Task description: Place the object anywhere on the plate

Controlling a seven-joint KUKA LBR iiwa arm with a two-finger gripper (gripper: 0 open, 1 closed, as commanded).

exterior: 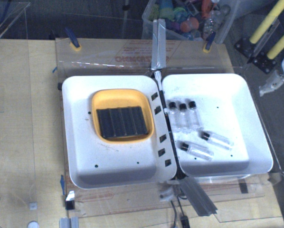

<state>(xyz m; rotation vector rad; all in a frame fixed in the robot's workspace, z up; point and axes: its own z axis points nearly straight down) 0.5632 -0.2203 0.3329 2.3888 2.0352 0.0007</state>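
A yellow plate (100, 103) with rounded corners lies in the left bin (80, 160). A dark grey ridged rectangle (122, 121) lies flat across most of the plate's inside. In the right bin (237, 99) are several clear vials with black caps. Three vials (182, 114) lie side by side near the divider, caps pointing to the back. Another vial (217, 139) lies slanted toward the bin's middle. One more vial (195, 149) lies just in front of it.
A raised divider (162, 127) with black clips runs between the two bins. A clear tub (189, 8) of colourful toys stands behind the bins. Yellow padded bars (272, 15) and dark hardware sit at the back right. Bare wooden bench (23, 127) lies to the left.
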